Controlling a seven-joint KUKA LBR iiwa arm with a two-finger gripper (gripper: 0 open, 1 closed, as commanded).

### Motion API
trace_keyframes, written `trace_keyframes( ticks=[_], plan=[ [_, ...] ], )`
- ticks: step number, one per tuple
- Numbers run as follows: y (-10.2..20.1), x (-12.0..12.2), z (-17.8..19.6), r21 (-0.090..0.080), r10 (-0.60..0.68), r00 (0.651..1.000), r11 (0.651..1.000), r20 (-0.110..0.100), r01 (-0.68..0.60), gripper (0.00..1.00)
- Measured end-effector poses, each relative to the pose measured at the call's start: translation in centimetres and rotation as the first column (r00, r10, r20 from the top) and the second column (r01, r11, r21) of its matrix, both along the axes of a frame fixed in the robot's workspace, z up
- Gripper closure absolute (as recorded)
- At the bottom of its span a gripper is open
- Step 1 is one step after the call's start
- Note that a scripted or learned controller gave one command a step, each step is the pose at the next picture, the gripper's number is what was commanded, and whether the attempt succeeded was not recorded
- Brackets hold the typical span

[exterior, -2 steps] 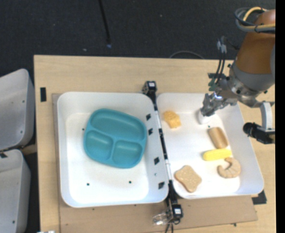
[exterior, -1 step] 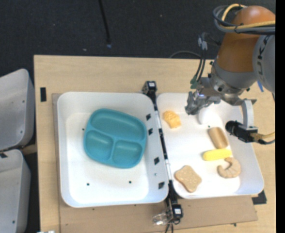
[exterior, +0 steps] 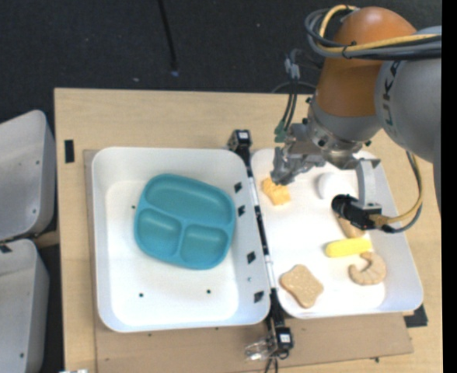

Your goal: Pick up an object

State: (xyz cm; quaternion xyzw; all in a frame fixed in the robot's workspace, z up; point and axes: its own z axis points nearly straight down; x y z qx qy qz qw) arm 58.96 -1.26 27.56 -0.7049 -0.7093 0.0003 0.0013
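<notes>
My gripper [exterior: 284, 171] hangs over the far left corner of the right bin [exterior: 395, 243]. It is just above and slightly behind a small orange-yellow chunk [exterior: 276, 193] that lies on the bin floor near the divider. I see nothing carried by it. Further right in this bin lie a small white piece [exterior: 324, 183], a yellow bar [exterior: 347, 247], a tan slice shaped like toast [exterior: 301, 284] and a curled tan piece [exterior: 368, 269].
The left bin [exterior: 112, 286] holds a teal divided plate [exterior: 185, 221] near its middle. The arm's orange and grey body covers the far right part of the right bin. A grey panel [exterior: 11, 169] stands to the left of the bench.
</notes>
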Motion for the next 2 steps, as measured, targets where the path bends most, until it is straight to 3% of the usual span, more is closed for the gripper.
trace_keyframes(
  ticks=[2],
  plan=[
    [8.7,-0.6,-2.9,-0.002,-0.002,1.000,1.000,0.000,0.002,1.00]
  ],
)
